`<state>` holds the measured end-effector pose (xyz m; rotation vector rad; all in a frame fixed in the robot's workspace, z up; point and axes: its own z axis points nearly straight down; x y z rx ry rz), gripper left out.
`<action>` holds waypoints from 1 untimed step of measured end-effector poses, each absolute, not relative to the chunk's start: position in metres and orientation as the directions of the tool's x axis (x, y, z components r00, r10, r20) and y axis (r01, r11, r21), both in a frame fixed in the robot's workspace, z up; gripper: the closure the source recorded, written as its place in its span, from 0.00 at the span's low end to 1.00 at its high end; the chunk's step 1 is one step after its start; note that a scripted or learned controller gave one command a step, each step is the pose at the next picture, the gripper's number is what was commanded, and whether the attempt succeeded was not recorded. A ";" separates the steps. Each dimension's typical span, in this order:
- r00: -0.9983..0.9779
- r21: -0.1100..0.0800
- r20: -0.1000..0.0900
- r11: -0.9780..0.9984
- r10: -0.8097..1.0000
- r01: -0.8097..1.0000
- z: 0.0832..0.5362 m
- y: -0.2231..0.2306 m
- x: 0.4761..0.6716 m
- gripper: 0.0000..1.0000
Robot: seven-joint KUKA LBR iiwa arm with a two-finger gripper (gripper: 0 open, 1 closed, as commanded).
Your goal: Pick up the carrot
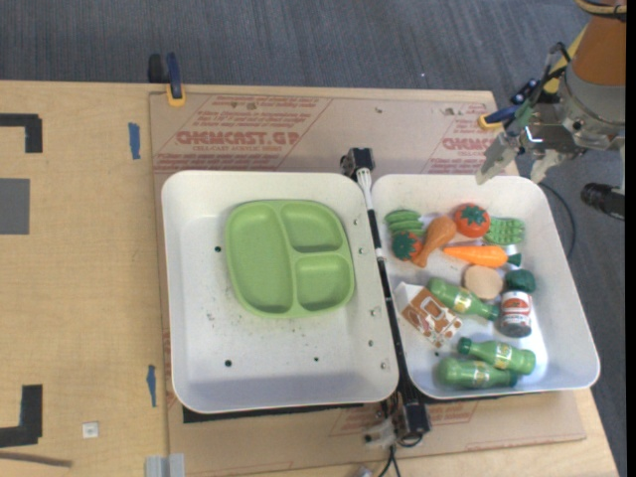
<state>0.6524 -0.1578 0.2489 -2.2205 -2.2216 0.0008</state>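
Where grey carpet borders it, a cardboard-topped bench (298, 127).

Two bins sit side by side on the worktop (79, 266): the left bin (189, 366) just has a tray (290, 256) in it. The right bin (566, 336) is packed, with the carrot (475, 255) lying between the tomato (471, 219) behind it and the bottles (487, 360) nearer the front. The gripper (517, 162) hangs over that bin's far right corner.
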 end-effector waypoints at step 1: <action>-0.289 0.003 -0.002 0.289 0.957 0.957 0.107 -0.196 0.639 0.00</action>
